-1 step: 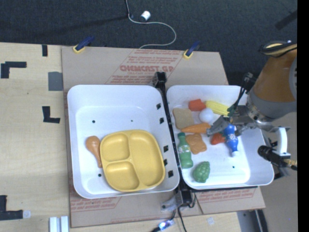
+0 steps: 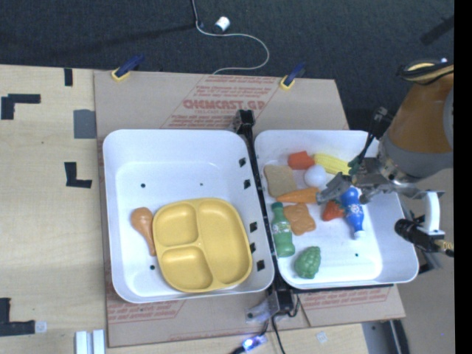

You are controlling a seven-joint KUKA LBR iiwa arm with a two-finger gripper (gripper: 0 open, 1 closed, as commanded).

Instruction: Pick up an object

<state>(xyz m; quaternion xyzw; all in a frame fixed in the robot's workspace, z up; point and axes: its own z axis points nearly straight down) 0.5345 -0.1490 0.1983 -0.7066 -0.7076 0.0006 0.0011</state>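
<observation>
The right bin (image 2: 383,268) holds several toys. At its back lie a red piece (image 2: 299,159), a yellow piece (image 2: 330,161) and a white ball (image 2: 316,175). A tan slice (image 2: 278,180), an orange carrot (image 2: 297,195) and an orange chunk (image 2: 299,218) lie further forward. A green bottle (image 2: 281,229) and a green lump (image 2: 307,262) sit near the front. My gripper (image 2: 345,188) hangs low over the bin's middle right, directly above a blue bottle (image 2: 355,212) and a small red piece (image 2: 331,211). Whether it grips either one is unclear.
The left bin (image 2: 122,153) carries a yellow divided plate (image 2: 203,243) with an orange drumstick-shaped toy (image 2: 143,226) beside it on the left. A black divider (image 2: 249,161) separates the bins. A cable with a white plug (image 2: 222,25) lies behind the bench.
</observation>
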